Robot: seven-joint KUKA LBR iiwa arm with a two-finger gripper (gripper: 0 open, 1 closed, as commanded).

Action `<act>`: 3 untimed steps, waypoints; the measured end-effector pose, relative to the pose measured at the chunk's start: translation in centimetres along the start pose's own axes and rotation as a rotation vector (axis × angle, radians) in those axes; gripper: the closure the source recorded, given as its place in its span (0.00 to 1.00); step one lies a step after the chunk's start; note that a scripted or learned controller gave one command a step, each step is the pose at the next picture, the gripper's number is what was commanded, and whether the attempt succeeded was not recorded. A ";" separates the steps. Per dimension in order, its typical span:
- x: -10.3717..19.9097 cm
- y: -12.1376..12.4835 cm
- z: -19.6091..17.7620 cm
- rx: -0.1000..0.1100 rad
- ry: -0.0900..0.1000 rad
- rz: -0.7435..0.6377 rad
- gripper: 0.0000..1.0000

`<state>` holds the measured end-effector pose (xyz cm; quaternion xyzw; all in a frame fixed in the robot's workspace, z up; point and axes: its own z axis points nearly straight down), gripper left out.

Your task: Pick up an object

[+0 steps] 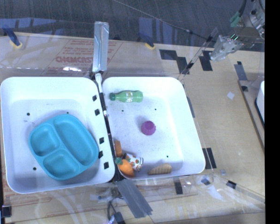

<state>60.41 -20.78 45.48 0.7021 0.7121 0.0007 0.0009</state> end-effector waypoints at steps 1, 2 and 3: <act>-0.1 5.4 1.4 0.003 -0.001 0.003 1.00; -0.2 2.9 1.2 0.003 0.000 0.007 1.00; -0.1 5.4 1.3 0.000 -0.002 0.003 1.00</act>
